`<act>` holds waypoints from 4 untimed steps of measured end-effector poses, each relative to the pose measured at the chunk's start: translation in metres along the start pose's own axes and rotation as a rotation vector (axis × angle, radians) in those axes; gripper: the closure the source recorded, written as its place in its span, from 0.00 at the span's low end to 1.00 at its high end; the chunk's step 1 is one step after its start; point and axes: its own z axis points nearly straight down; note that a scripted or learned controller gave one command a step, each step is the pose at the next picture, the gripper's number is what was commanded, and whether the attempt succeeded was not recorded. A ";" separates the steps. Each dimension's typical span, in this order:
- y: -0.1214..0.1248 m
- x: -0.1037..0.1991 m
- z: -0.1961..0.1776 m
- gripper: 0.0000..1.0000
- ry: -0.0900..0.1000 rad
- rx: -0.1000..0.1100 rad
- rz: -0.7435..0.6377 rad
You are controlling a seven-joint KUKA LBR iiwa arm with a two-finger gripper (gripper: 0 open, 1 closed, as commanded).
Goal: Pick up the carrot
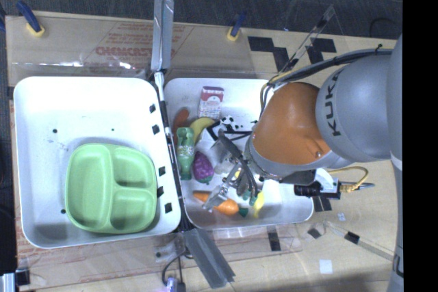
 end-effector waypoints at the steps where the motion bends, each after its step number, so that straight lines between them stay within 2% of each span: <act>1: 0.001 -0.001 -0.010 1.00 -0.001 0.000 -0.005; 2: 0.002 -0.001 -0.019 1.00 -0.002 0.000 -0.010; 3: 0.002 -0.001 -0.019 0.00 -0.002 0.000 -0.011; 4: -0.017 -0.010 0.021 0.00 0.001 0.000 -0.200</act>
